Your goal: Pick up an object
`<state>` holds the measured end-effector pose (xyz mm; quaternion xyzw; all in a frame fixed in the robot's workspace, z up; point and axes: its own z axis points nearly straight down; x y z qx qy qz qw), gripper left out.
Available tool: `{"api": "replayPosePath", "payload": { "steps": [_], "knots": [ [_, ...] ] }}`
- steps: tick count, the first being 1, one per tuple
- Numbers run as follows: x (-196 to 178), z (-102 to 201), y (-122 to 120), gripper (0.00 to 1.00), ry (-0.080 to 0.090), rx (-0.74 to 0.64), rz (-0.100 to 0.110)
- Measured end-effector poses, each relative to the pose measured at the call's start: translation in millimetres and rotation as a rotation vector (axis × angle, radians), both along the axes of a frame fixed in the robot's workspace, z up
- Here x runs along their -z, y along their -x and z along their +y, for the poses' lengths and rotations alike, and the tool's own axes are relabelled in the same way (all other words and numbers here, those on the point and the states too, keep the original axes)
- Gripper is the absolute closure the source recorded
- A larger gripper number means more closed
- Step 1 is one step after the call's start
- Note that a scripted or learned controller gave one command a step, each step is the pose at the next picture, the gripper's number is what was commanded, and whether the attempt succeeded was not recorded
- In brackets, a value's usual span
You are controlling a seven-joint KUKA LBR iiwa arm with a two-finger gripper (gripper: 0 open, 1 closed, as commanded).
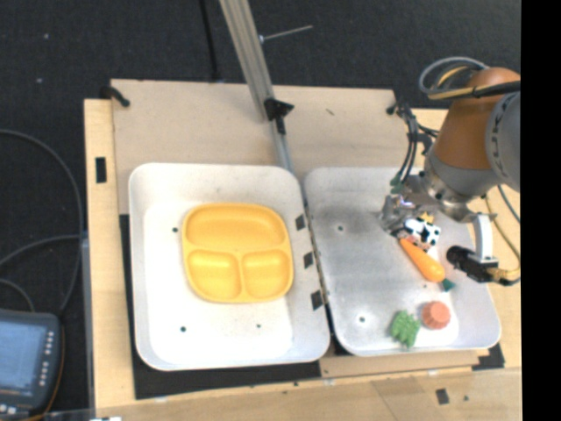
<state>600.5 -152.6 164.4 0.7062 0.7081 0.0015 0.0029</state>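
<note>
Carrot (422, 260) and spotted toy (424, 231) close by my jaws

Both lie in the right bin (351, 261), toward its right side. The orange carrot lies slantwise, its upper end touching or nearly touching the black-and-white spotted toy, and its lower end pointing at the bin's near right corner, with a small teal bit (448, 284) at that tip. My jaws hang over the right bin's upper right part, just above and left of the spotted toy. Whether they touch it I cannot tell. Nor can I tell how far apart my jaws stand, since my wrist hides them from above, and I see nothing held between them. My arm (465, 139), grey with its orange band, comes in from the right over the bin's far edge.

Nearer the front of the same bin sit a green toy (404, 327) and a reddish round thing (436, 315), just beside each other and well apart from my jaws.

In the left bin (158, 305) a yellow divided plate (237, 251) lies flat near the middle, with one long compartment at the back and two smaller ones in front. The bins stand side by side on the table (193, 121), their inner edges touching. A slanted metal rail (245, 42) runs from the back down to where the bins meet
</note>
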Motion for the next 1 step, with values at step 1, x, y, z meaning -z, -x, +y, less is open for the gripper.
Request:
{"api": "replayPosePath", "payload": {
  "steps": [1],
  "knots": [
    [-62.7,-0.2,4.9,1.0,0.0,0.001,-0.002]
  ]
}}
